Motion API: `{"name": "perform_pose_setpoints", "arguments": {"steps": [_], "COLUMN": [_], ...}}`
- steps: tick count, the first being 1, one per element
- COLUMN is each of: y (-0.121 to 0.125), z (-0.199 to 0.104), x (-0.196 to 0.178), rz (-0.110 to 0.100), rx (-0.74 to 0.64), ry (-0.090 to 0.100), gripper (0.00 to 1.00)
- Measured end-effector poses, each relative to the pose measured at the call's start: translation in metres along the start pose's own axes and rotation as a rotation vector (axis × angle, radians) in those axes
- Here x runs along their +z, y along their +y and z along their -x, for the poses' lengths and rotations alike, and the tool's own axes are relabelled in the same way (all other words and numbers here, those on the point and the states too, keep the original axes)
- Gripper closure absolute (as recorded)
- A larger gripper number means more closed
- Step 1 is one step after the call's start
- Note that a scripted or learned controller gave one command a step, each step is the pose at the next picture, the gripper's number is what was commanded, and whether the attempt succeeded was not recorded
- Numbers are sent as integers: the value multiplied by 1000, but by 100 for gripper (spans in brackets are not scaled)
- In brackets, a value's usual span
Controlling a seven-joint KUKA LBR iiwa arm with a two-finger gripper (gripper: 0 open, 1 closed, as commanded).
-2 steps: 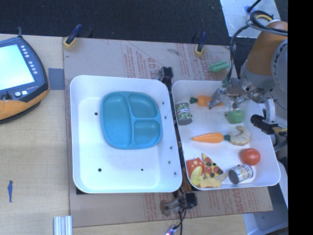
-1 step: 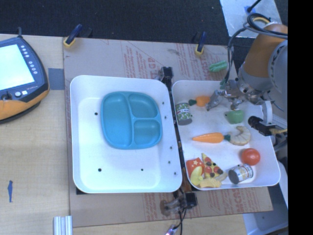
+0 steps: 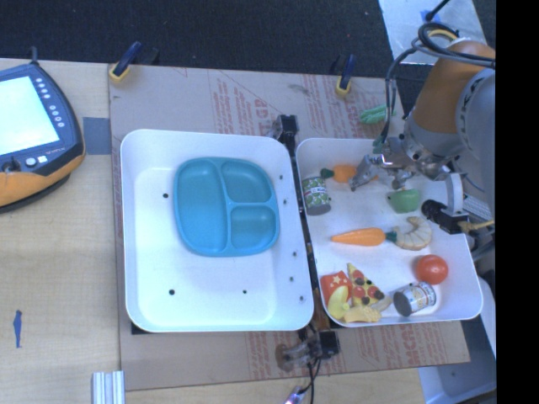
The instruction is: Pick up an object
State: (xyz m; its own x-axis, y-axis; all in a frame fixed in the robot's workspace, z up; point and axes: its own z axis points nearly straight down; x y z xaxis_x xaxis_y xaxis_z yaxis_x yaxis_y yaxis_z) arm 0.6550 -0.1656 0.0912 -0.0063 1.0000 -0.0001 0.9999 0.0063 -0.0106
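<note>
The right bin point(image 3: 459, 310) holds several toy foods. A small can point(image 3: 317, 194) stands near its left wall, with an orange piece point(image 3: 344, 173) just behind it. A carrot point(image 3: 360, 237) lies in the middle. To the right are a green piece point(image 3: 405, 199) and a beige piece point(image 3: 413, 234). At the front lie a pizza slice point(image 3: 360, 289), a tomato point(image 3: 431, 269) and a tipped can point(image 3: 415, 298). My gripper point(image 3: 381, 175) hangs over the bin's back, between the orange and green pieces. It is open, with nothing between its fingers.
The left bin point(image 3: 143, 225) holds a blue divided plate point(image 3: 226, 205). A teach pendant point(image 3: 34, 133) lies on the bench at far left. Clamps point(image 3: 125, 61) sit at the board's back edge. A green object point(image 3: 373, 114) sits behind the right bin.
</note>
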Motion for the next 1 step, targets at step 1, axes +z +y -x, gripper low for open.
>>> {"name": "perform_pose_setpoints", "arguments": {"steps": [1], "y": [0], "z": [23], "x": [0], "rz": [3], "rx": [3], "ry": [0], "gripper": [0]}}
